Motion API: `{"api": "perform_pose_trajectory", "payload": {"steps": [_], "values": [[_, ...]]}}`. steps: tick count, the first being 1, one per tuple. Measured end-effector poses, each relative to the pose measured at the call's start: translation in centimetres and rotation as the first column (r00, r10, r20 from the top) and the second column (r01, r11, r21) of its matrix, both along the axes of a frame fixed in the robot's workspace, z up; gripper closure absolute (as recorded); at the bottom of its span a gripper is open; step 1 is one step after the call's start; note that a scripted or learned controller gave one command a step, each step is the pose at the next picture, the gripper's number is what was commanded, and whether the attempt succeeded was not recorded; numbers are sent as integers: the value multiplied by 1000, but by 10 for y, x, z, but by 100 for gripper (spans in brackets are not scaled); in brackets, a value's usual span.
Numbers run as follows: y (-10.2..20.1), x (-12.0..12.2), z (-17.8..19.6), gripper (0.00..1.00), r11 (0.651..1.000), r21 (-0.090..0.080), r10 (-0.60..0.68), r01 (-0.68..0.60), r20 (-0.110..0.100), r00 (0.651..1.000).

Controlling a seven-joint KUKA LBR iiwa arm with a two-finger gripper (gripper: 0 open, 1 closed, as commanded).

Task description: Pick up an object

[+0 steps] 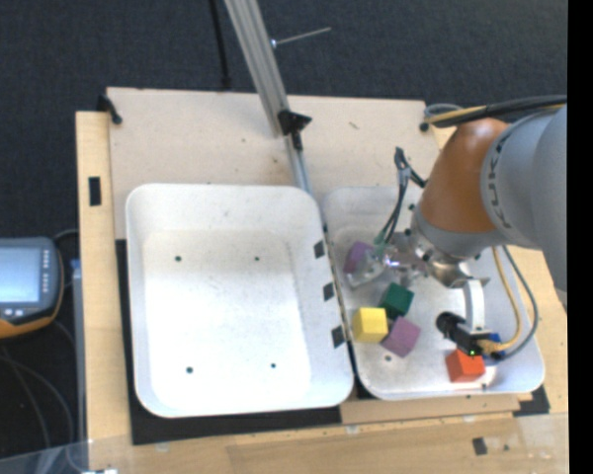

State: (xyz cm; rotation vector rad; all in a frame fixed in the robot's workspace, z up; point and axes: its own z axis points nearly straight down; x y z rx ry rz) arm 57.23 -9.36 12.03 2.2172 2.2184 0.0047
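My gripper [390,265] hung low in the right bin [519,378], right of frame centre, just above the green block [399,299]; whether my fingers were wide or narrow I cannot tell. Yellow block [373,323], purple block [402,337] and orange block [465,365] lay nearby.

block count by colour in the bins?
Purple: 2, purple block by the left wall and purple block near the front
Green: 1, green block
Yellow: 1, yellow block
Orange-red: 1, orange block
Total: 5, all in the right bin. The arm may hide more.
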Motion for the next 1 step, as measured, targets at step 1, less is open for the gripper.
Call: {"api": "perform_pose_trajectory", "payload": {"steps": [1], "values": [[-71,13,94,0,1000,-5,-4,4,4,1000]]}}
